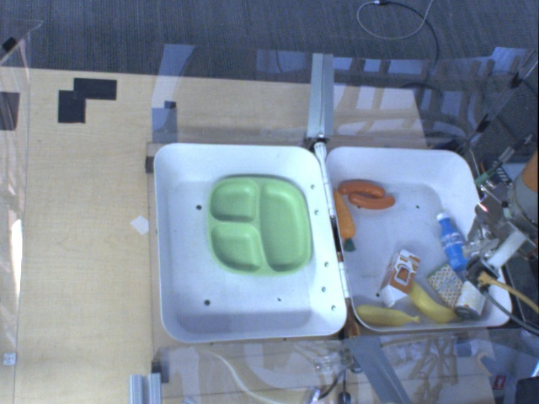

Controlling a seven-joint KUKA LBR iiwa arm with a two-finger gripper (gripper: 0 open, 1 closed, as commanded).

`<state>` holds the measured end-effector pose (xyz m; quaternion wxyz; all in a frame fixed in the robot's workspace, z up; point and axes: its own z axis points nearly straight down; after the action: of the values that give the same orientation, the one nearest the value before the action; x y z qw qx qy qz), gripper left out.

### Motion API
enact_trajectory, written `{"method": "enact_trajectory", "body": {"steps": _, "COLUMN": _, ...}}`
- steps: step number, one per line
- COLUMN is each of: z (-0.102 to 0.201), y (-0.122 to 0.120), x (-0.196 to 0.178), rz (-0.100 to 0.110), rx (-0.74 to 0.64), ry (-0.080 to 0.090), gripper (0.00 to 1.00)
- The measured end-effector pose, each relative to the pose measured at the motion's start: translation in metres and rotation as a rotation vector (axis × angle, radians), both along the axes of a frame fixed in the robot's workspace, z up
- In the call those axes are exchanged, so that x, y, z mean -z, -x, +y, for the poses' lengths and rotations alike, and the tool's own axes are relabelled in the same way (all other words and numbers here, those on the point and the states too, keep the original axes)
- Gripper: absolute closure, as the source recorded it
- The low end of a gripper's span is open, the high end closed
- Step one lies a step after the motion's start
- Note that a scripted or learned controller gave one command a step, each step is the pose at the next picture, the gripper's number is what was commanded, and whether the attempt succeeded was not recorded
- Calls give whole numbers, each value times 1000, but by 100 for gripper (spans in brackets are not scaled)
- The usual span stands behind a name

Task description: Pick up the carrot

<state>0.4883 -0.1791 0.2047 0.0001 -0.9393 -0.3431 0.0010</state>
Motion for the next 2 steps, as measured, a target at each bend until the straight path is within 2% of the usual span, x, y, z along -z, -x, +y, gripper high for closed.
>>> {"method": "enact_trajectory", "body": {"steps": 1, "z": 61, "y": -2, "x": 37, "rz": 1, "rx": -273, "ry": -2, "gripper": 100}}
{"method": "enact_trajectory", "body": {"steps": 2, "z": 137, "y": -45, "x": 23, "rz": 0, "rx": -542, "ry": -1, "gripper": 100}}
